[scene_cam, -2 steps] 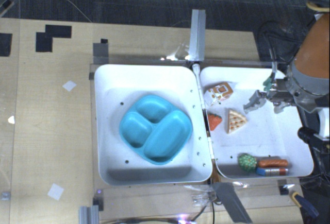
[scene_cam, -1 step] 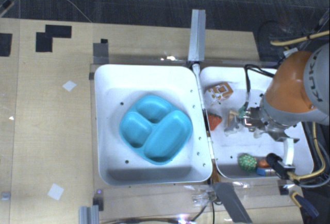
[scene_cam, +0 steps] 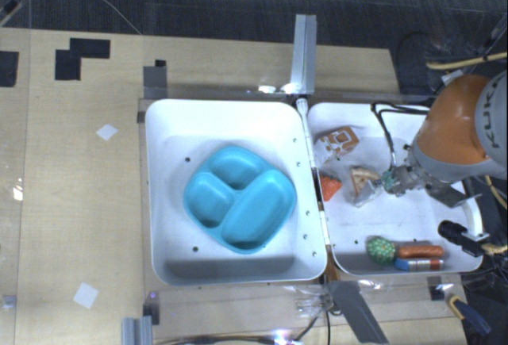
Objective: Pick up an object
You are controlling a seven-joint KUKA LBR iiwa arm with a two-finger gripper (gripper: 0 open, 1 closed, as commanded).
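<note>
Nearest us, at the front edge of the worktop (scene_cam: pixel 71 201), metal brackets and a cable (scene_cam: pixel 313 320) sat just below the two white bins. The left bin (scene_cam: pixel 163 145) held a blue divided plate (scene_cam: pixel 238 197). In the right bin (scene_cam: pixel 413 216) lay a green spiky ball (scene_cam: pixel 381 250) touching an orange-and-red tube (scene_cam: pixel 421 252) along the front wall, a small orange piece (scene_cam: pixel 330 188) by the divider, a printed packet (scene_cam: pixel 340 141) further back, and a crumpled clear wrapper (scene_cam: pixel 363 181) near the middle. The arm (scene_cam: pixel 456 133) reached in from the right, and its hand (scene_cam: pixel 394 180) hung just beside that wrapper, which we judged the likeliest target. We could not tell whether the hand was released or clenched, nor whether it touched the wrapper; nothing showed between its fingers. We thought the risks plain: thin, slippery film could slide out or crumple flat under a closing grip, and a slightly offset approach could merely push the wrapper toward the orange piece, leaving the hand closing on air.
</note>
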